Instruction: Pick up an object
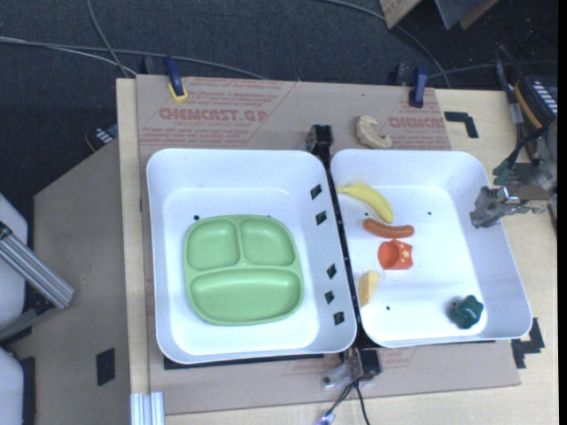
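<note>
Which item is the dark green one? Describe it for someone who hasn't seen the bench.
Look in the right bin, at its near right corner. The dark green lump sits there alone, apart from the banana, sausage and red piece clustered along the left wall.

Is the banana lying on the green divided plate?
No, the banana lies in the right bin near the hot dog, while the green plate sits in the left bin.

Divided plate (243, 268) in left bin (164, 237). Right bin (496, 273): banana (368, 199) upper left, sausage (388, 229) below it, gripper (489, 209) at right rim.
</note>
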### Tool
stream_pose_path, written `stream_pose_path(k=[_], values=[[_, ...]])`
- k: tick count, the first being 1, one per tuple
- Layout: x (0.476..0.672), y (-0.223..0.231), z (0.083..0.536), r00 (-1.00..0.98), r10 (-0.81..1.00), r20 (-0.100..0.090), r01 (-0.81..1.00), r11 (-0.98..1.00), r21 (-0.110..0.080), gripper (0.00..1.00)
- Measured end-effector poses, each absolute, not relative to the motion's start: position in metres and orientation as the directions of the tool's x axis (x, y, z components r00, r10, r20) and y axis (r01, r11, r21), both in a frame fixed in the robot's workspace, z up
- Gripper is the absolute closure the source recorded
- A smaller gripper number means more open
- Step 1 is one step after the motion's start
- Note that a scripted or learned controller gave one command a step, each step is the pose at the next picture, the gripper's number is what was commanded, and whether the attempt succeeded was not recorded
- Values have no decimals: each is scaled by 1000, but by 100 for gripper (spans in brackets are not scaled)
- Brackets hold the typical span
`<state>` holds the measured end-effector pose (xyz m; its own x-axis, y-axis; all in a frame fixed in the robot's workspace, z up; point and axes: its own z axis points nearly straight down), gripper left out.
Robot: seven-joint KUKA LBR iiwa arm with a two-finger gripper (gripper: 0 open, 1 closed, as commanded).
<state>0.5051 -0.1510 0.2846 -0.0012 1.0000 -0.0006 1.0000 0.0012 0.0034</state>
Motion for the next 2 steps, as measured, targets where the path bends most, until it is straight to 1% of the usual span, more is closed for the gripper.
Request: stream_pose_path(k=[1, 2], values=[[509, -98, 286, -7, 1000, 3, 1000, 7, -1, 100], [514, -48, 266, -5, 1000, 3, 1000, 5, -4, 100]])
